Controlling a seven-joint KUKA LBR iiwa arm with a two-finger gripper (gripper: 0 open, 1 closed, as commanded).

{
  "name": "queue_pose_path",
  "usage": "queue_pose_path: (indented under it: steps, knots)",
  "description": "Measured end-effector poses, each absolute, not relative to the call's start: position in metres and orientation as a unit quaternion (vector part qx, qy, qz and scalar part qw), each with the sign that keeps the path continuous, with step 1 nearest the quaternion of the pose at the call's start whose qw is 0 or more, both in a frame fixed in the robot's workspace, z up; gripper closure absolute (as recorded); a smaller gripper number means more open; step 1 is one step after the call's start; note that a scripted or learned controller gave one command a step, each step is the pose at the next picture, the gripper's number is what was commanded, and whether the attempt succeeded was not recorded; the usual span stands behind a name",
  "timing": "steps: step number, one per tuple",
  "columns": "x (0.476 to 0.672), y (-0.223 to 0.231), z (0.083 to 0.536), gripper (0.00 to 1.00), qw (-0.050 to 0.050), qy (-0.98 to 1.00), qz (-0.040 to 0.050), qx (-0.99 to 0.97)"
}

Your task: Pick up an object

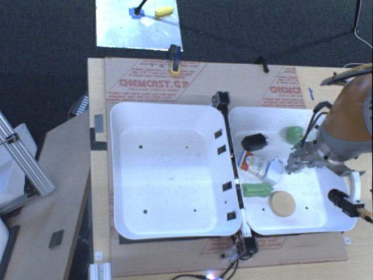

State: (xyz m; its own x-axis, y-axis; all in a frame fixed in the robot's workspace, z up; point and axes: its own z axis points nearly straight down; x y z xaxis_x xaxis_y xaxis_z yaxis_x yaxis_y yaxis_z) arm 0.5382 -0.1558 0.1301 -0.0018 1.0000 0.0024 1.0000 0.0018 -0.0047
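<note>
A cardboard-topped bench carries two white bins; the right bin holds the clutter. The pincer hangs low there, its opening too blurred to judge. Just left of it lies a small plastic bottle, probably light, slippery; grip across its body.

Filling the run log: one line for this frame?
arm: over right bin | gripper: beside small bottle | grasp: none seen | left bin: nothing inside
</note>
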Motion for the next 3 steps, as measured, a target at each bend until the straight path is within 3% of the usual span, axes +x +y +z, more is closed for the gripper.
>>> queue_pose_path:
  steps: [1, 2, 3]
  knots:
    - [0.536, -0.142, 0.106, 1.00, -0.008, -0.707, -0.0030, -0.708]
    - [0.507, -0.097, 0.100, 1.00, -0.014, -0.707, -0.0099, -0.707]
    - [0.498, -0.101, 0.264, 1.00, -0.009, -0.709, -0.0060, -0.705]
